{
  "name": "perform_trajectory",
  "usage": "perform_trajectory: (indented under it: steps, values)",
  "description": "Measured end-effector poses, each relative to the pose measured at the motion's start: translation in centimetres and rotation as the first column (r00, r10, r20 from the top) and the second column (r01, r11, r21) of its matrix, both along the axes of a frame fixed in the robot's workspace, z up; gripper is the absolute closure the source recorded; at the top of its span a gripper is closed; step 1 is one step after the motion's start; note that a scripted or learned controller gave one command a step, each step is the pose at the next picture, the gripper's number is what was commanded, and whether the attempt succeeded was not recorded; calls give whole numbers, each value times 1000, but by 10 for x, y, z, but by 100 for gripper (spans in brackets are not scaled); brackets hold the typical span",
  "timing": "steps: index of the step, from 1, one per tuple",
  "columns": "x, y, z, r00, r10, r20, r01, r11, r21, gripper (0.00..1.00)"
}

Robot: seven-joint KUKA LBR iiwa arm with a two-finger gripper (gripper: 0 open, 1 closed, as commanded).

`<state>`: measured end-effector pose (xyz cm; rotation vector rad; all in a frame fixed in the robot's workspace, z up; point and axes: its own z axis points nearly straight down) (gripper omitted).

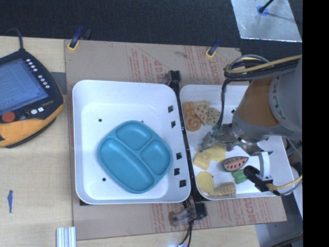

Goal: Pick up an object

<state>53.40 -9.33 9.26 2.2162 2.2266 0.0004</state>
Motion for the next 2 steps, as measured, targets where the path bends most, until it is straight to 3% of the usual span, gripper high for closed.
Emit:
perform_trajectory:
  steps: [2]
  values:
    - [3, -2, -1, 1000, 0, -3, 0, 1000, 1, 0]
